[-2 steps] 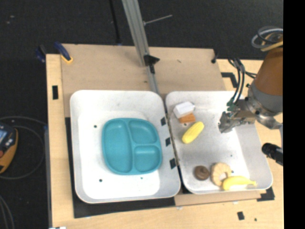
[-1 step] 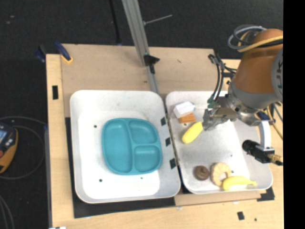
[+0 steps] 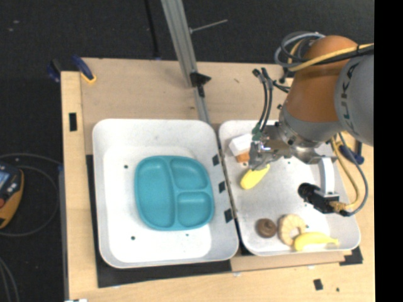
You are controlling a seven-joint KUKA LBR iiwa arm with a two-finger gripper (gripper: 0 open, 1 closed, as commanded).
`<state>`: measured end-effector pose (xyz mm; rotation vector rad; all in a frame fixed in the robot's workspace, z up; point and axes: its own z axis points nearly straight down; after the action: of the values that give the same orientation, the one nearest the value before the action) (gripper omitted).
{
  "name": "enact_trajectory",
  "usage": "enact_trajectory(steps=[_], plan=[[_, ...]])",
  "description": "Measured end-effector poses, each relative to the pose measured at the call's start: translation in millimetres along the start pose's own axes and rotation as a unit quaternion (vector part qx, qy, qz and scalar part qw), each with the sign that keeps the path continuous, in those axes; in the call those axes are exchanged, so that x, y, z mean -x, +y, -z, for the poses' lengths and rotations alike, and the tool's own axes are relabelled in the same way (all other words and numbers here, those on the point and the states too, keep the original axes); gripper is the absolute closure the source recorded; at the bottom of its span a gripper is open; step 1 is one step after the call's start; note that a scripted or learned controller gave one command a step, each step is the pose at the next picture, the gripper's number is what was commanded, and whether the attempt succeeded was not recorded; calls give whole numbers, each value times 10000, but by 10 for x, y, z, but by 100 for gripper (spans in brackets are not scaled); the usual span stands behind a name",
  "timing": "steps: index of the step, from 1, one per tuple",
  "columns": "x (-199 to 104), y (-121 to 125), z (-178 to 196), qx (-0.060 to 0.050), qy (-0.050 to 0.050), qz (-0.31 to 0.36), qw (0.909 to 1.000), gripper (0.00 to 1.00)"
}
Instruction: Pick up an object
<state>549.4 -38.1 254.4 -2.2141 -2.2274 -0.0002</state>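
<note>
Arm (image 3: 321, 87) bent downward, hand (image 3: 259, 159) pointing down.

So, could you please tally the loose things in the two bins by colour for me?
Yellow: 2, a lemon-like piece under the gripper and a banana
Brown: 1, a round piece
Tan: 1, a ring
Teal: 1, a divided plate
White with orange: 1, a small block
Total: 6

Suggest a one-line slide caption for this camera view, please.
KUKA arm's tool poised at a yellow object in the right bin; teal divided plate in the left bin.
</note>
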Motion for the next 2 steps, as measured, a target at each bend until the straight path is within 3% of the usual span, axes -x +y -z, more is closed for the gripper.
enact_trajectory(steps=[2], plan=[[-1093,69,57,8,6,15,10000,100]])
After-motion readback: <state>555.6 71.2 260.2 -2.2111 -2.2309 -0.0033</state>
